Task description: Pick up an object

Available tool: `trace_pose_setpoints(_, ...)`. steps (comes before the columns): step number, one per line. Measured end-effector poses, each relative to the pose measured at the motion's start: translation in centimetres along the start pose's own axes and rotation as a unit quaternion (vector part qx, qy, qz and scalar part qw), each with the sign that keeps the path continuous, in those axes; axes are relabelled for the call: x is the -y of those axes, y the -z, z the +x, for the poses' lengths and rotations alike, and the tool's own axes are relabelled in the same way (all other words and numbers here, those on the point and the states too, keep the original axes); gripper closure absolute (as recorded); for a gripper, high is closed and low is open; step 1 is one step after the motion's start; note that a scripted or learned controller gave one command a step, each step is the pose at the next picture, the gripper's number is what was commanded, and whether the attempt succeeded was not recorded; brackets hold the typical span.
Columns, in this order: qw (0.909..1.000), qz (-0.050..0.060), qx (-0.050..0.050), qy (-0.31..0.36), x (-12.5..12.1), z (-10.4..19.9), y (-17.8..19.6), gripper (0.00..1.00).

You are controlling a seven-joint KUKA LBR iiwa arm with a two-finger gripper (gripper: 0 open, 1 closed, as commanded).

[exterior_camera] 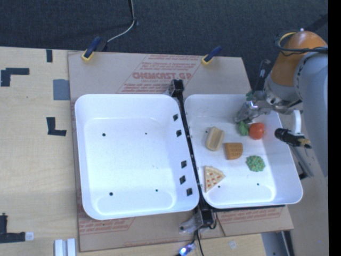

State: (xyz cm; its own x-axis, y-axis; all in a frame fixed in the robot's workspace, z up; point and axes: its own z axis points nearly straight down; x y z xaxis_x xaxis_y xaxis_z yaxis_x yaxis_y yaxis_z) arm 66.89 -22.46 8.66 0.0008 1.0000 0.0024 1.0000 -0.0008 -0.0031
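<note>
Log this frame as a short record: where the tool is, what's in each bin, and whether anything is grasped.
tool position: tool low over the right bin, far corner
nearest item: green piece just below it, beside the red tomato
other right bin items: tan bread piece, orange block, broccoli, waffle wedge
left bin: white
grasp: cannot tell

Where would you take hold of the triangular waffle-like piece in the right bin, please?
I would come straight down on the waffle piece and close across its two slanted edges near the middle. It lies flat, close to the right bin's left wall, so a sideways approach looks cramped.
</note>
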Motion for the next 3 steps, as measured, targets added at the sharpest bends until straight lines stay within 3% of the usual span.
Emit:
trace_pose_setpoints(1,1.0,0.001,0.002,0.001,0.0,0.0,1.4,1.0)
trace_pose_setpoints(2,0.9999,-0.01,0.004,0.001,1.9,0.1,0.4,1.0)
trace_pose_setpoints(3,0.9999,-0.011,0.005,0.002,1.8,0.1,1.6,1.0)
